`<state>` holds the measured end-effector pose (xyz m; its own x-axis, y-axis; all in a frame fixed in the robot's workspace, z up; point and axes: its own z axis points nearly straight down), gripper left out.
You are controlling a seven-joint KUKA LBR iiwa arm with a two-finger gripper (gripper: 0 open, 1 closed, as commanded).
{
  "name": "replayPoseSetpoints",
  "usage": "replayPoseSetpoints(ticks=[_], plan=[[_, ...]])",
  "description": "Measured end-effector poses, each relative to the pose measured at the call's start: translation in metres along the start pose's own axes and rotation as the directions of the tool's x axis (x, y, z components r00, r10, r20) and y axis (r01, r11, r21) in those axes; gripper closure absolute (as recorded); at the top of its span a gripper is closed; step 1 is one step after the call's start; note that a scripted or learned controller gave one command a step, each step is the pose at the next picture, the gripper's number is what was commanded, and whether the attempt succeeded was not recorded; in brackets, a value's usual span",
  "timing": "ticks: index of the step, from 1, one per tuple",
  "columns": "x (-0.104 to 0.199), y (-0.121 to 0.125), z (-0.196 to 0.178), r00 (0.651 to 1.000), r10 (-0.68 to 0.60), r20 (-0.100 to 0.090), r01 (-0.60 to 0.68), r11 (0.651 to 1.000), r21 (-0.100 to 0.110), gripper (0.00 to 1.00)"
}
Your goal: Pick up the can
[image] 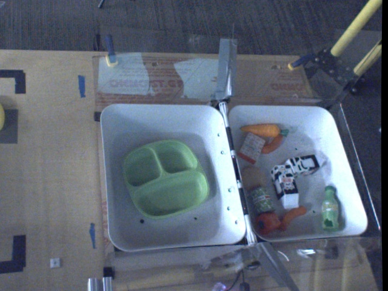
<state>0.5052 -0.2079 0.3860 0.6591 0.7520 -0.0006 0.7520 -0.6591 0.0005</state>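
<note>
The can (262,199) is small, with a green label, and lies in the right bin (345,156) close to its left wall, towards the front. A red fruit-like toy (267,223) touches it from the front, and a cow-patterned carton (286,185) lies just to its right.
The right bin also holds an orange carrot (261,129), a red and white carton (251,147), a black and white box (302,164), a green bottle (330,208) and a small orange piece (295,214). A green divided plate (167,177) sits in the left bin (115,162).
</note>
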Motion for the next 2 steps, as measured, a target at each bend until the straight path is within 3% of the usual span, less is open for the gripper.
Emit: replayPoseSetpoints(ticks=[1,2], plan=[[-0.0234,-0.0142,0.1232,0.984,0.18,0.001,-0.18,0.984,0.004,1.0],[-0.0235,-0.014,0.1318,0.919,0.395,0.002,-0.395,0.919,0.003,1.0]])
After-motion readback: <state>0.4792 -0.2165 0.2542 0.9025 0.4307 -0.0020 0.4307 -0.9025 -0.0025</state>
